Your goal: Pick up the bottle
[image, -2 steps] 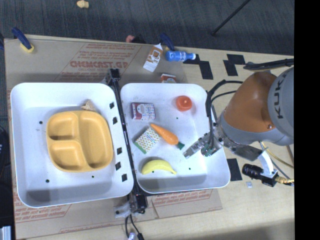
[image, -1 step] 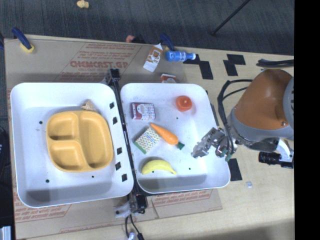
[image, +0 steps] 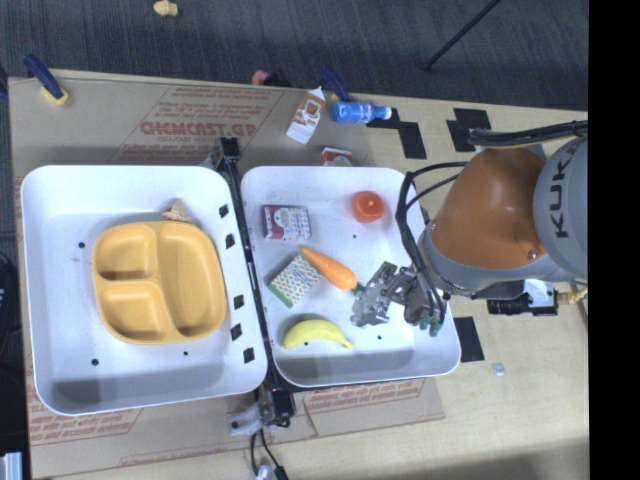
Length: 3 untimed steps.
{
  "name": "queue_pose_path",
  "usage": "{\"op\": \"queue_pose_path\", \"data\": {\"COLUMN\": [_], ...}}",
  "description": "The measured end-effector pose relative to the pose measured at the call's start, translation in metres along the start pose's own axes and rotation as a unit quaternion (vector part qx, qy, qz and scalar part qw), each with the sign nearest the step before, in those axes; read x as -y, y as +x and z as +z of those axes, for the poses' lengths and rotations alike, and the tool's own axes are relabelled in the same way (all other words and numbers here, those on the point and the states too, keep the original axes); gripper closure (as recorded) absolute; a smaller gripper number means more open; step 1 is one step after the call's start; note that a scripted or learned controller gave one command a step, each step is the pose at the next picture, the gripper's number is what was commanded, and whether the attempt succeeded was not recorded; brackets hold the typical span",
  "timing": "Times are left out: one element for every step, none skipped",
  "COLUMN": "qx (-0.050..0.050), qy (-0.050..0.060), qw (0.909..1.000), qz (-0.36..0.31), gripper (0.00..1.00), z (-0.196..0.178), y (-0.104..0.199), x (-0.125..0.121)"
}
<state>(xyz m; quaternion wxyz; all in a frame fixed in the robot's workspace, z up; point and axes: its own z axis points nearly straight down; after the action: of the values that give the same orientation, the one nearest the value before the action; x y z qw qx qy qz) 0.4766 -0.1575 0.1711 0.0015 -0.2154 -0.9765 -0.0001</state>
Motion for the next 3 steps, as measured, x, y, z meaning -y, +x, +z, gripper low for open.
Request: {"op": "queue_pose_path", "data": {"qx": [0.002,0.000,0.002], "qy": [0.000,0.000,0.001], "qw": [0.9996,0.9640,0.9678], "qz": [-0.028,-0.266,-0.252], "gripper": [1.00,1.00,1.00], "z": [-0.034,0.003,-0.060], "y": [-0.023,0.006,-0.019], "x": [0.049,-0.013,0.025]}}
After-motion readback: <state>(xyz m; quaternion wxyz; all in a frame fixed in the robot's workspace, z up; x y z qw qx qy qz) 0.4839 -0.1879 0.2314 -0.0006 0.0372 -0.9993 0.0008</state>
